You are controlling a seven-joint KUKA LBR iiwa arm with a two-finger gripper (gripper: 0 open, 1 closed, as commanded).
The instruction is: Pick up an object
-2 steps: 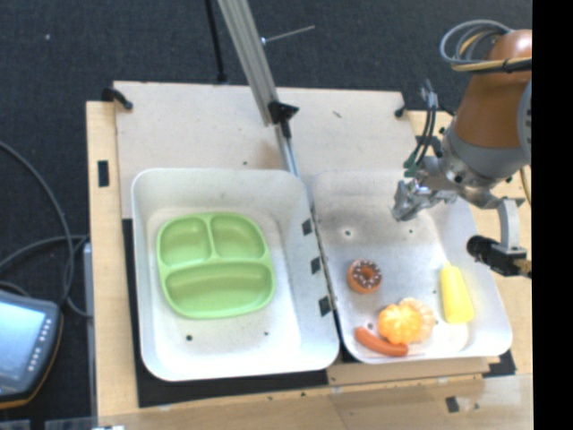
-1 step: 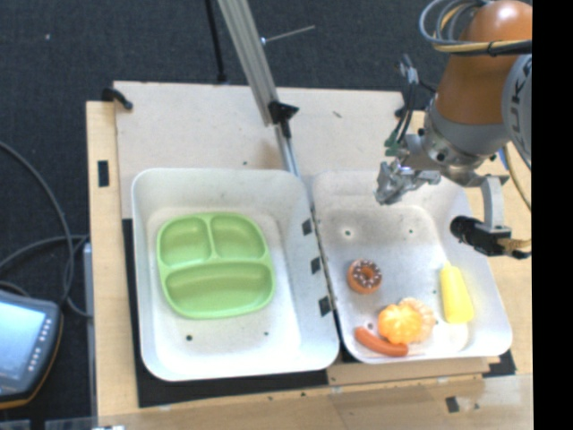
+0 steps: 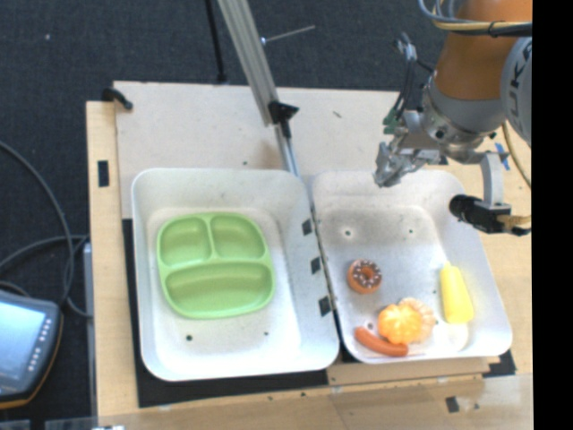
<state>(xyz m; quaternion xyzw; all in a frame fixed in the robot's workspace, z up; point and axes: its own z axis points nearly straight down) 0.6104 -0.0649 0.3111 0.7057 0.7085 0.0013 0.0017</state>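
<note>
**Camera view: hovering at the far rim of the right bin**

Hanging over the far edge of the right bin, close to its far left corner, with the hand pointing down and tilting slightly leftward. Showing too little of the hand to tell how far open it is standing, and showing nothing in its grasp that can be made out.

Finding the objects for picking well apart from the hand, all gathering toward the near side of that same bin. Seeing first a brown doughnut with pale speckling, lying flat by itself near the bin's left wall. Seeing next, nearer the front rim, an orange fruit with a red sausage lying just beside it on the near left, apparently touching it. Noting a yellow piece lying lengthwise along the right wall, just beside the fruit.

Moving left across the divide, finding the left bin holding a green divided plate, lying flat with its three compartments facing up.

Taking in, beyond both bins, the bare pale table and a slanting metal rail rising from between the bins' far corners.
</note>
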